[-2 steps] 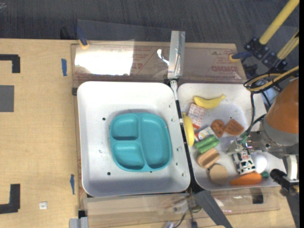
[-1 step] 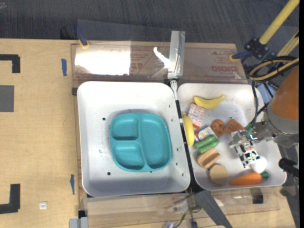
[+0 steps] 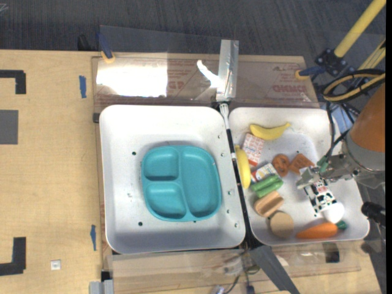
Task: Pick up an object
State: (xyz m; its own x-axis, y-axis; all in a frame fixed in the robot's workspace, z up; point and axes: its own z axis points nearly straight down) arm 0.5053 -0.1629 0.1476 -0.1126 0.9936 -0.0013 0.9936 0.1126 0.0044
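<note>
Near the right bin's (image 3: pixel 318 116) front wall, we see the carrot (image 3: pixel 316 230) lying crosswise, green top pointing right, just beside the black-and-white toy (image 3: pixel 324 202) below our gripper (image 3: pixel 310 177).

The tabletop (image 3: pixel 43 164) is pale tan wood with black corner marks and blue tape bits. Both bins – left (image 3: pixel 116 133), right (image 3: pixel 306 118) – are white. A teal divided plate (image 3: pixel 182 182), 2 yellow bananas (image 3: pixel 268 130), an orange carrot (image 3: pixel 316 230), a green pod (image 3: pixel 267 185) and a black-and-white spotted toy (image 3: pixel 322 198) show.
</note>
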